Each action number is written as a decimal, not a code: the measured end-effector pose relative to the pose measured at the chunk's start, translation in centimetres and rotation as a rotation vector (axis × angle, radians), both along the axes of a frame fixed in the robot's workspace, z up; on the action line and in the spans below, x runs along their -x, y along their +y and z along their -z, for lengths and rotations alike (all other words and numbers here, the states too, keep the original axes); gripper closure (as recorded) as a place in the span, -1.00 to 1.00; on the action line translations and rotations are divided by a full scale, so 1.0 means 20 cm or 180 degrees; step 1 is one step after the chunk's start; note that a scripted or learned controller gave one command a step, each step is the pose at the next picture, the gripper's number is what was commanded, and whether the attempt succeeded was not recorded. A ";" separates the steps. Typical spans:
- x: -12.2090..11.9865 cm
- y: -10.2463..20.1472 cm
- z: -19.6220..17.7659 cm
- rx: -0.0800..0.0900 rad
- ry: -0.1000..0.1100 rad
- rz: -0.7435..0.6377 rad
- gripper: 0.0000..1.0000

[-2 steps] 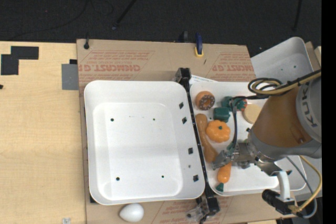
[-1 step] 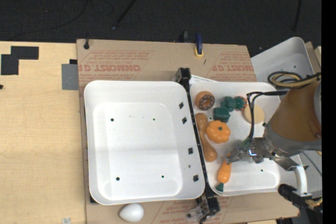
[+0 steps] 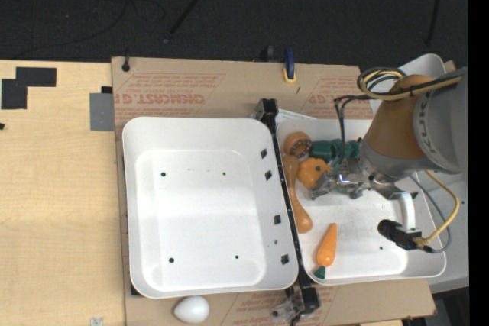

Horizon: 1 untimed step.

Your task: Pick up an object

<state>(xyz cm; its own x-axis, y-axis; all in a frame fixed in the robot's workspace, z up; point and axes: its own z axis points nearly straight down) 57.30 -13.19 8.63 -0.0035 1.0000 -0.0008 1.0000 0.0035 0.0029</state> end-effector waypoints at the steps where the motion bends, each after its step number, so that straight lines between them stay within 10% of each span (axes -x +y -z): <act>1: -0.27 0.11 0.00 -0.0001 0.0015 0.0000 -1.00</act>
